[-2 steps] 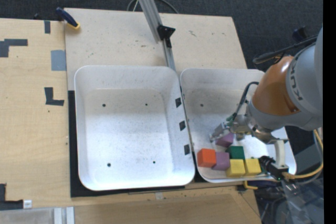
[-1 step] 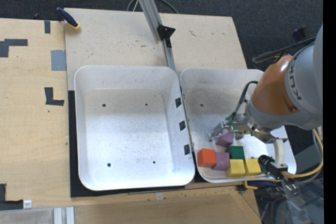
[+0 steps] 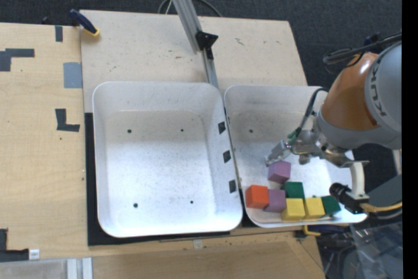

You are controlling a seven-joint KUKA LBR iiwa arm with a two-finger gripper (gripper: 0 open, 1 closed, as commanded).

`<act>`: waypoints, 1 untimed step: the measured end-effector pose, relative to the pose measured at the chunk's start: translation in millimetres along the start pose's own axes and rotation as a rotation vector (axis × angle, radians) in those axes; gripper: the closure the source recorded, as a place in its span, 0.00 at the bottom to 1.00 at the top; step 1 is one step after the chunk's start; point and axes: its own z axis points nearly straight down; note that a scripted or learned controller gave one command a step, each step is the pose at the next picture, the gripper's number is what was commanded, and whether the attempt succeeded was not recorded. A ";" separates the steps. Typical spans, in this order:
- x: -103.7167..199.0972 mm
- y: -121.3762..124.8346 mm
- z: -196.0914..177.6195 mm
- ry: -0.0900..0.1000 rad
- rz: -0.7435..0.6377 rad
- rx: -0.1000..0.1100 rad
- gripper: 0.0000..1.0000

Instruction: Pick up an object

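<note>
Tool (image 3: 282,155) low in the right bin (image 3: 261,101), just above the purple cube (image 3: 279,171) at the near-right block cluster. Finger spread: cannot tell, too blurry. Nothing lifted yet; grasp and lift remain.

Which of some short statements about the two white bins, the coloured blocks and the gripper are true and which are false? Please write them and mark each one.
1. All the coloured blocks lie in the right bin. True.
2. The orange block lies at the far edge of its bin. False: it lies at the near edge, close to the wall between the bins.
3. The gripper is over the right bin, just above a purple block. True.
4. Two yellow blocks lie side by side. True.
5. A green block lies in the left bin. False: it lies in the right bin, beside the purple blocks.
</note>
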 end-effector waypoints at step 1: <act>18.4 6.7 45.0 -0.003 0.000 0.001 0.00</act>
